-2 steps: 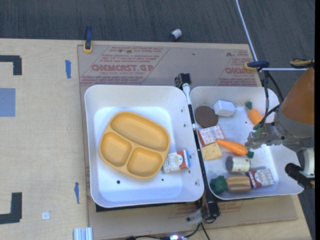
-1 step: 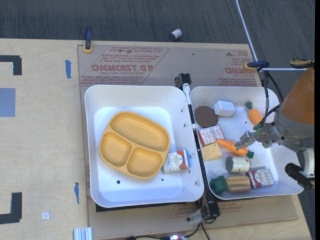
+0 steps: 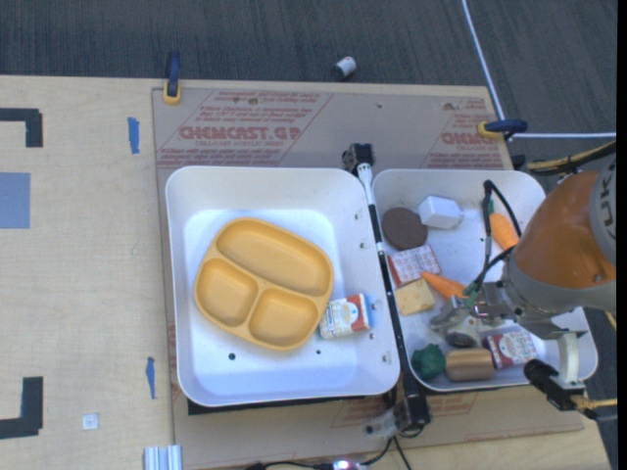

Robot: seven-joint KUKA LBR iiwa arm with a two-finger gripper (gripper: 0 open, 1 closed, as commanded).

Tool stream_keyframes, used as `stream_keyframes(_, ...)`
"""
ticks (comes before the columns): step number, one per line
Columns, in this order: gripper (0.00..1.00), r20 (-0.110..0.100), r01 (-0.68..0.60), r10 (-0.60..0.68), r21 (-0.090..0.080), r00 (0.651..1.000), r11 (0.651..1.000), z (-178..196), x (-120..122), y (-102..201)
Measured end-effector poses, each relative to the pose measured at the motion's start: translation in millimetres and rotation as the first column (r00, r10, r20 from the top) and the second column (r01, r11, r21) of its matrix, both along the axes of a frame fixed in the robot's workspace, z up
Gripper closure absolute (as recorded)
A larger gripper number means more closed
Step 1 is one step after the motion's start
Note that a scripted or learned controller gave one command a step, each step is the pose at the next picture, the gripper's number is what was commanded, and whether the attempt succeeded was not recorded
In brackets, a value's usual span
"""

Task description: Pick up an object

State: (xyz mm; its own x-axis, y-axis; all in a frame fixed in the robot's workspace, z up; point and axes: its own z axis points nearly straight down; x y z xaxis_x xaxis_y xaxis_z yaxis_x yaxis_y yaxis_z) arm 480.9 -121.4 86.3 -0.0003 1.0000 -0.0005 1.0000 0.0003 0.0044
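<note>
Objects are crowded in the right white bin (image 3: 578, 355) near the bench's front right corner: brown round disc (image 3: 404, 228), red-checked card (image 3: 414, 262), yellow cheese wedge (image 3: 415, 298), orange carrot (image 3: 446, 286), green lump (image 3: 428, 361), brown cylinder (image 3: 469, 364). Left white bin (image 3: 186, 262) holds a yellow divided plate (image 3: 263, 283) and a small red-and-white carton (image 3: 347, 316). End effector (image 3: 460, 313) is low among the clutter by the carrot; can't tell if it's open or closed. Risks: tight packing means pinching two items, nudging neighbours, or closing on nothing.
</note>
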Motion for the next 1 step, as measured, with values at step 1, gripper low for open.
stream_keyframes(1, 1.0, 0.007, 0.002, -0.002, -0.003, 1.0, 1.0, 11.0, 2.1, -0.8)
